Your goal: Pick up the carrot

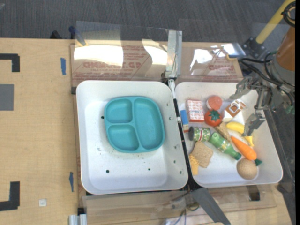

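Glossy white plastic bins (89, 139) — one bearing a smooth teal plastic tray (134, 123) — on matt, wood-look bench (33, 125).

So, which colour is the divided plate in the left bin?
Teal, plain, no pattern: the divided plate, camera view.

The light wooden counter (37, 125) carries two shallow white plastic bins side by side: the left bin (89, 139) and the right bin (269, 165), touching.

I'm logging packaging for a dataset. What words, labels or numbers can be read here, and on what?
None can be read for certain.
Red print on the cardboard panels behind the bins: washed out by glare, unreadable.
Red-and-white box: label too small.
Small can: label blurred.
Green bottle: label too small.
Orange-and-white carton: print unreadable.
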Robot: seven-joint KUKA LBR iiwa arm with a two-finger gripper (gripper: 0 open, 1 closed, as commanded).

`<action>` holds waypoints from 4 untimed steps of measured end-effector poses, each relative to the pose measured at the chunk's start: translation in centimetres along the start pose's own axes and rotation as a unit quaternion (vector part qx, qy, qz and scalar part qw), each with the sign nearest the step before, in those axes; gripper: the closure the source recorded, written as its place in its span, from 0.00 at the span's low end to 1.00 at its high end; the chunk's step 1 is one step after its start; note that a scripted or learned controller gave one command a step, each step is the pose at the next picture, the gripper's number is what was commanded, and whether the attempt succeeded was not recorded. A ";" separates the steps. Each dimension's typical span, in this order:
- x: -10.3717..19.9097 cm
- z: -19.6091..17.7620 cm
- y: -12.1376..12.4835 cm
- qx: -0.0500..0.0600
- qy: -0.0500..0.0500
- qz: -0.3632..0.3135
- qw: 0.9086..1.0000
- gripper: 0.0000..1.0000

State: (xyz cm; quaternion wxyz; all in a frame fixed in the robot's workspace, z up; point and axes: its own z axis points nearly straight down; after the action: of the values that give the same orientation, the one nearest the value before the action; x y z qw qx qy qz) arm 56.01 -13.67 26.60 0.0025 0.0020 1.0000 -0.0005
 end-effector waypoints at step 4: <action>7.3 11.7 -0.5 -0.001 0.002 -0.213 0.977 0.00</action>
State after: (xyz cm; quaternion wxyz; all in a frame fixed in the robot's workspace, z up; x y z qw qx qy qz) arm 48.73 -14.11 14.84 0.0007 -0.2106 0.9776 -0.0004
